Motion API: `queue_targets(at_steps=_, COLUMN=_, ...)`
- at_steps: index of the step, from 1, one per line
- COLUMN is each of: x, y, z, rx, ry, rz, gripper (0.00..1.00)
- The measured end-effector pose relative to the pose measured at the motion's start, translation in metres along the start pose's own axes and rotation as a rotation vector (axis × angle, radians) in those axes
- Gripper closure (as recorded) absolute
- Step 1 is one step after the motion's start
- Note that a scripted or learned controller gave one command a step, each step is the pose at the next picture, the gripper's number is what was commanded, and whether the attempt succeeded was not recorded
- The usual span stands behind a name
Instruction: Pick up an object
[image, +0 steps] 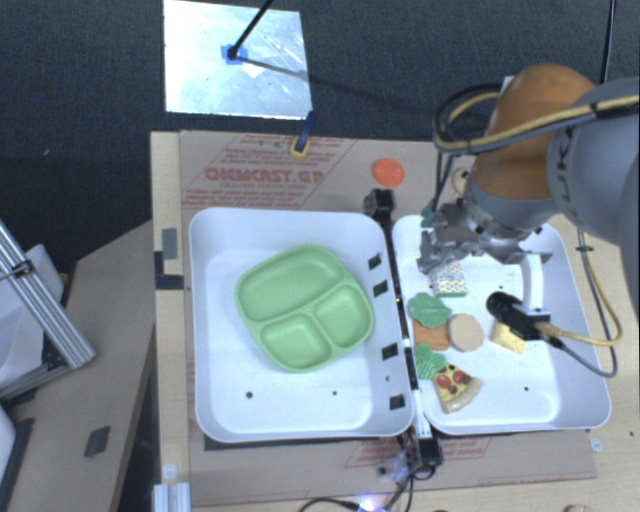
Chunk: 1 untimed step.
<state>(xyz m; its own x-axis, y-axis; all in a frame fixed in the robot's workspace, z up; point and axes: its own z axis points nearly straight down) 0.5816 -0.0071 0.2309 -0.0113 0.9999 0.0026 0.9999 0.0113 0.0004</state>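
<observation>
Landmark: right bin (560, 395), a shallow white tray on the worktop (110, 300).
Arm (590, 130): grey with an orange band, reaching over the right bin's far half from its right side.
Gripper (437, 258): low over the right bin's far left part; I cannot tell whether it is spread or closed, and nothing is visibly held.
Patterned block (451, 281): in the right bin, just below the gripper in the view, close to it; contact cannot be judged.
Green leaf piece (430, 308): in the right bin, against its left wall, mid-length.
Tan round disc (466, 332): in the right bin, left of centre.
Orange piece (430, 360): in the right bin, by the left wall, nearer the front.
Toy pizza slice (456, 386): in the right bin, front left area.
Yellow piece (508, 341): near the right bin's centre.
Left bin (220, 400): touching the right bin's left side, holding a green divided plate (300, 305).
Orange disc (388, 173): outside the right bin, beyond its far left corner, on cardboard (260, 175).
</observation>
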Motion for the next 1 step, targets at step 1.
queue_targets(at_steps=1, x=0.0528, y=-0.0219, z=-0.0001, rx=0.002, ry=-0.001, rz=0.002, gripper=1.0)
